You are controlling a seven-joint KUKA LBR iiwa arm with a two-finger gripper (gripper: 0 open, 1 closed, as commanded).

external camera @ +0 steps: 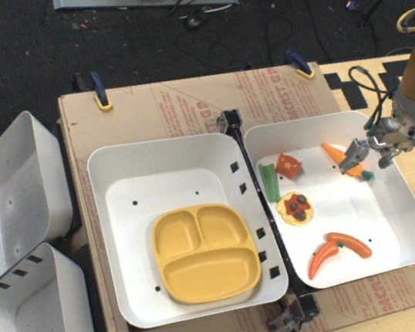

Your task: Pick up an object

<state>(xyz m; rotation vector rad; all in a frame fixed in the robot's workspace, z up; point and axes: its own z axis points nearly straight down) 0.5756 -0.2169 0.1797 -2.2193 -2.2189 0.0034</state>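
the gripper (362, 154) is hanging over the upper right part of the right bin (412, 203), its fingers spread apart with nothing between them. one fingertip is sitting just beside a carrot (336, 153), which is lying near the bin's back wall with a small teal piece (367, 174) close by. further left a red pepper (288, 164) is sitting next to a green strip (270, 182). a small pizza (295, 207) is lying mid-bin, and a hot dog (336, 250) is resting toward the front. a yellow divided plate (205, 252) is sitting in the left bin (121, 214).
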